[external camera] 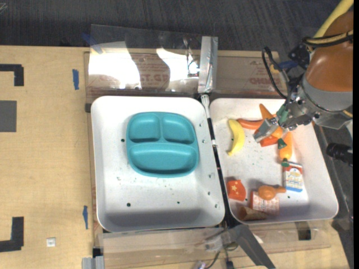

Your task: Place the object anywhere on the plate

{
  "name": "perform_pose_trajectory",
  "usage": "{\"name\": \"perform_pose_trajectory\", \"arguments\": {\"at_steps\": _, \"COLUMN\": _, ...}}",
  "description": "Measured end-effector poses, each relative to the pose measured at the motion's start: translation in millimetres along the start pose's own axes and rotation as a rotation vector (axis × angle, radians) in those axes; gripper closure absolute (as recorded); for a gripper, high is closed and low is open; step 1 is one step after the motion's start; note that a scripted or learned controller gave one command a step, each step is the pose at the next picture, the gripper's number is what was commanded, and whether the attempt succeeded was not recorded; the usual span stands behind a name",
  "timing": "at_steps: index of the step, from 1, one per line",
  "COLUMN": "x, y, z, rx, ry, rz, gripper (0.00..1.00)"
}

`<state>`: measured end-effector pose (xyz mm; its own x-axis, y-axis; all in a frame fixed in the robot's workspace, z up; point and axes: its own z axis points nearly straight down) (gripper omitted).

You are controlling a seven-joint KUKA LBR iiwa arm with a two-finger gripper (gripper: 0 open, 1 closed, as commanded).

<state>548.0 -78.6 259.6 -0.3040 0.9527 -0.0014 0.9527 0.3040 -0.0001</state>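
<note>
2 white bins sit side by side; the teal plate [162, 143] lies in the left. At 3 o'clock the pincer [268, 130] covers orange toys [279, 139]; whether it grips cannot be told.

My fingers [268, 131] hung over the right bin [325, 198], with a banana [235, 136] just to their left. A milk carton [293, 177] lay nearer the camera. The divided plate [162, 143] sat far left in the other bin [112, 206].
</note>
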Motion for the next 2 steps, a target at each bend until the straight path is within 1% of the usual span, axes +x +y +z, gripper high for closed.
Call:
{"name": "perform_pose_trajectory", "arguments": {"at_steps": 1, "x": 20.3, "y": 34.0, "z": 46.5, "rx": 0.000, "ry": 0.002, "rz": -0.256, "gripper": 1.00}}
{"name": "perform_pose_trajectory", "arguments": {"at_steps": 2, "x": 37.9, "y": 84.4, "z": 53.9, "rx": -0.005, "ry": -0.001, "rz": -0.438, "gripper": 1.00}}
